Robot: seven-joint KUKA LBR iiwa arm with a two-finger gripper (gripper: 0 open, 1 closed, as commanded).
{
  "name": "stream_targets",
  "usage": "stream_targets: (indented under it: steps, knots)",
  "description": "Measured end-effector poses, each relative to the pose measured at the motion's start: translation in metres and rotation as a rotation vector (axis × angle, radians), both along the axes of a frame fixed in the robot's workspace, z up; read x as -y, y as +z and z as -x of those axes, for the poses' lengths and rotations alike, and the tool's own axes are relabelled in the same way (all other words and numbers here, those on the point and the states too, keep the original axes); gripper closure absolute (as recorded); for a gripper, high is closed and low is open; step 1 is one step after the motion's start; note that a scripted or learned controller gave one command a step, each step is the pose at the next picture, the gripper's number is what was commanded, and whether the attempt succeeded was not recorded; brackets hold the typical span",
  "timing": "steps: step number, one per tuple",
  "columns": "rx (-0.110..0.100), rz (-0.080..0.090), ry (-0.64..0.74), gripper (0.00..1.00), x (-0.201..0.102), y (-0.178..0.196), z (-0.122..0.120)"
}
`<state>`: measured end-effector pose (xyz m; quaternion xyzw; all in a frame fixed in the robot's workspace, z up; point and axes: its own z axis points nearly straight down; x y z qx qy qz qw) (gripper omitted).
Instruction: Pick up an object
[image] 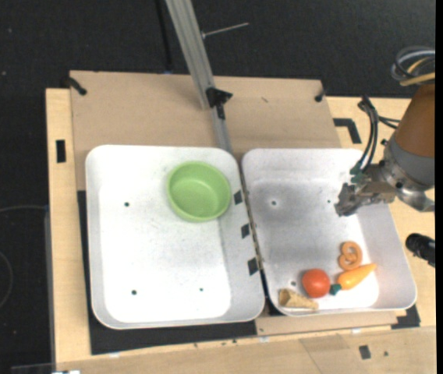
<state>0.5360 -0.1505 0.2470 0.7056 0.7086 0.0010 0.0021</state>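
Tomato [315, 282], round and red, lies beside orange carrot [357, 276]; gripper [349, 201] state unclear.

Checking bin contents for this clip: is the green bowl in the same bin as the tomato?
No: the green bowl sits in the left bin, while the tomato lies in the right bin.

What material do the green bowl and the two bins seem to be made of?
Green bowl: probably plastic, with an even colour and a smooth, slightly matte surface. Bins: white, likely plastic or coated metal; grey scuffs mark their floors, so I cannot tell which.
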Motion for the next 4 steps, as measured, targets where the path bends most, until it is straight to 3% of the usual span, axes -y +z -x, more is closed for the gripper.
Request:
stream_targets:
  steps: [4]
  knots:
    - [-0.007, -0.003, 0.004, 1.00, -0.209, -0.011, 0.012]
